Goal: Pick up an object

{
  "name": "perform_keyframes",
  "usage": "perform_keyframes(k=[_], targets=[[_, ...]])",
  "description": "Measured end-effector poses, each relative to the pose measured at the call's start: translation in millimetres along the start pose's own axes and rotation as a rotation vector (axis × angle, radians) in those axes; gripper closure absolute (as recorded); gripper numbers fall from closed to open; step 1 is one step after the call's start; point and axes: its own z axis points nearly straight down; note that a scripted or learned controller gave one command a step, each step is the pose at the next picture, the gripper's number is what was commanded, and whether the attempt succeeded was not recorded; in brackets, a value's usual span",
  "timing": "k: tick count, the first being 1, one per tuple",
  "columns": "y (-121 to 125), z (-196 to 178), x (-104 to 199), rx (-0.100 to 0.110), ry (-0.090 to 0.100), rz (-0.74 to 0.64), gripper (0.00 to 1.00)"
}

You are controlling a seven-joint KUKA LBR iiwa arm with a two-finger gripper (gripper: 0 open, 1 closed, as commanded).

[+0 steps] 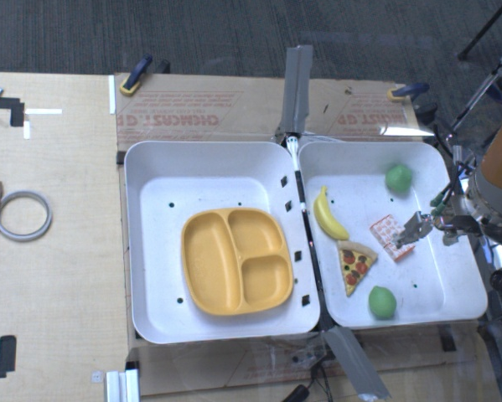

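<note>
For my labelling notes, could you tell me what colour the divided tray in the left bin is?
The divided tray is yellow-orange, clear in the camera view.

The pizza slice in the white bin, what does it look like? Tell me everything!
The pizza slice is a small toy wedge, probably plastic, with a tan crust edge, orange-yellow cheese and red and dark topping dots. It lies flat on the right bin floor, tip toward the front, just below the banana and beside a red-and-white card.
</note>
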Motion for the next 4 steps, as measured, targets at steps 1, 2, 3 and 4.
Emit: perform_keyframes(k=[1, 2, 3, 4], targets=[[52, 116, 1, -0.019, -0.003, -0.024, 0.00], [53, 105, -2, -0.024, -0.009, -0.018, 1.00], [78, -17, -15, -0.002, -0.001, -0.129, 1.00], [133, -80, -25, -0.003, -0.002, -0.202, 1.00]])
